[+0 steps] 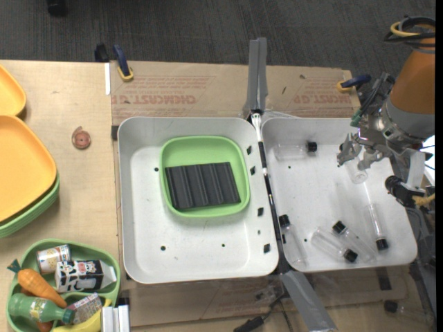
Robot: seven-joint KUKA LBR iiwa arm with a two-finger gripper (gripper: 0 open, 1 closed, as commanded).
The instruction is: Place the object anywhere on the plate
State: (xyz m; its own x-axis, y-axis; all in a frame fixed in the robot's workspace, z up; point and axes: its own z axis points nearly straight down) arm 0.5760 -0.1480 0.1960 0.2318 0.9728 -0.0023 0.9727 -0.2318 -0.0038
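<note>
— Under both bins, what lies there?
— A pale wooden bench (69, 102) with brown cardboard (180, 92) across its far side; beyond that, dark carpet (208, 12).
— Count the things.
— Two white bins. The left bin (138, 254) holds one green plate (205, 149) bearing a dark ribbed block (202, 185). The right bin (394, 251) holds several clear black-capped vials; one vial (335, 247) lies near its front.
— And the gripper (360, 152)?
— It hangs over the right bin's far right side; I cannot tell how wide it stands or whether it has anything.
</note>
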